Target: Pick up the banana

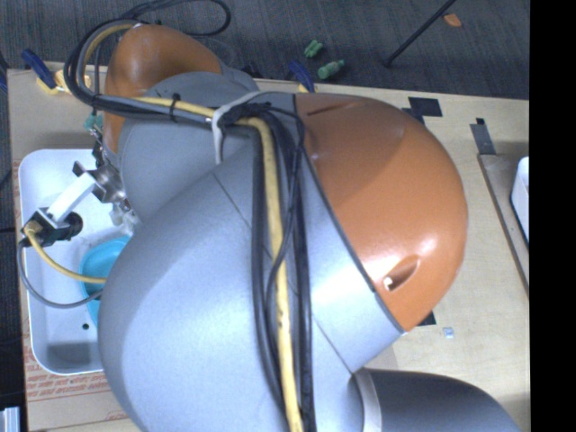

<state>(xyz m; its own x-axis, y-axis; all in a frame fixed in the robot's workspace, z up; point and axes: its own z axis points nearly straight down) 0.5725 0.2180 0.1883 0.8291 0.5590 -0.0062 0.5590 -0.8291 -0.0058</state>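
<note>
From the camera above the bench, the arm [270, 268] takes up most of the picture, its grey shell and orange band [387, 205] lying across the middle and hiding much of the bench [468, 331]. A bundle of black and yellow cables [274, 241] runs along its back. At the left, part of a white bin [45, 241] shows, with a blue object [103, 264] inside it next to the arm's bulk.

The gripper lies somewhere under the arm, so whether it is open, closed or holding anything cannot be told. The banana cannot be made out either; it may sit beneath the arm in the bin.

The arm seems to be reaching down into the left bin, so the step is probably the approach or the grasp. The next move calls for a firm close on the banana, then a straight lift.
</note>
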